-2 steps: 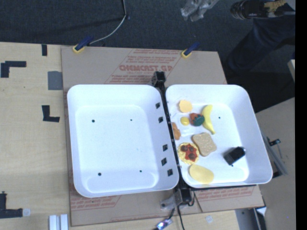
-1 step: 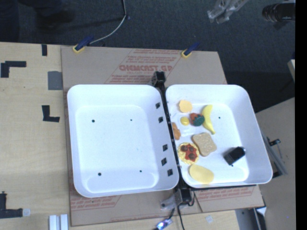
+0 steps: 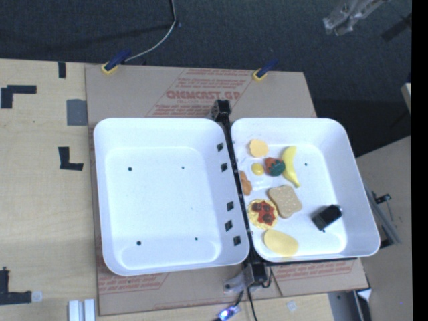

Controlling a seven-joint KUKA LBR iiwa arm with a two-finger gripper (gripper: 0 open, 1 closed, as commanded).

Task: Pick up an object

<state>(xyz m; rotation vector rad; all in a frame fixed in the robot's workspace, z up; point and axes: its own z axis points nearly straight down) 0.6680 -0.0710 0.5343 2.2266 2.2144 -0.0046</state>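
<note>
Robot gripper (image 3: 349,13) high above right white bin (image 3: 348,179); its state cannot be told.
Curved yellow plastic banana (image 3: 291,165) looks light, stiff, slippery; best pinched mid-body.

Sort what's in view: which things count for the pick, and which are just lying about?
For the pick:
gripper
right bin
banana
bread slice
black block
yellow disc
pizza slice

Lying about:
left bin
cardboard sheet
blue clamps
black cable
</note>
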